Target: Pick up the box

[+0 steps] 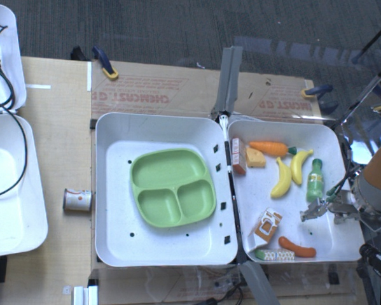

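Camera view — gripper [313, 213] low in right bin [331, 140], finger state unclear; box [267, 225] lies just left, long axis tilted.

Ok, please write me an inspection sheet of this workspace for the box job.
Surface: wooden bench bearing two white bins, left bin and right bin.
Job's things: box, orange and white, in the right bin near its front, lying free.
Clutter: green tray in the left bin; in the right bin a carrot, cheese wedge, two bananas, green bottle, sausage, small carton.
Grippers: tool low at the right bin's right side, apart from the box; nothing seen in it.
Cables: black cable over the white unit at left.
Surroundings: clamps on the cardboard; tape roll on the bench.
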You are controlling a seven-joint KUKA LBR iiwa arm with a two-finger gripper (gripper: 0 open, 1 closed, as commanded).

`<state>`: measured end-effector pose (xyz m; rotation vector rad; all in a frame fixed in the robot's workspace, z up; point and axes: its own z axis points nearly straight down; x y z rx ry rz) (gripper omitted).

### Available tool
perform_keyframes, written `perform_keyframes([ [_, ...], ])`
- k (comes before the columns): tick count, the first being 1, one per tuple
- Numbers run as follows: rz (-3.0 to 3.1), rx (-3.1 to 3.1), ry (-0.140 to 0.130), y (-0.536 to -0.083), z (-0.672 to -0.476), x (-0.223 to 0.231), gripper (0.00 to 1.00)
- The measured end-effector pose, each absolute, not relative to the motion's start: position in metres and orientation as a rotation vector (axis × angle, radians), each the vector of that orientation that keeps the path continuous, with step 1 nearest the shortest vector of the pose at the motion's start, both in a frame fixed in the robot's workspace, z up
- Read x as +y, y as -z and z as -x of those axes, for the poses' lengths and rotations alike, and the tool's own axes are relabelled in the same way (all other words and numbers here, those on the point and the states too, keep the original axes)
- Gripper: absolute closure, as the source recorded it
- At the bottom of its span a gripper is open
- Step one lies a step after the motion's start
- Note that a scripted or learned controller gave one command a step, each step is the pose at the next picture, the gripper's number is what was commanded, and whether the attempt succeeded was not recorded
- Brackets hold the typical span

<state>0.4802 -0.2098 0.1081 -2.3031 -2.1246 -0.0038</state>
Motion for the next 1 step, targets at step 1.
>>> perform_keyframes([
  [1,2.303,-2.125,0.004,-0.1081,-0.4802,-0.2098,0.00],
])
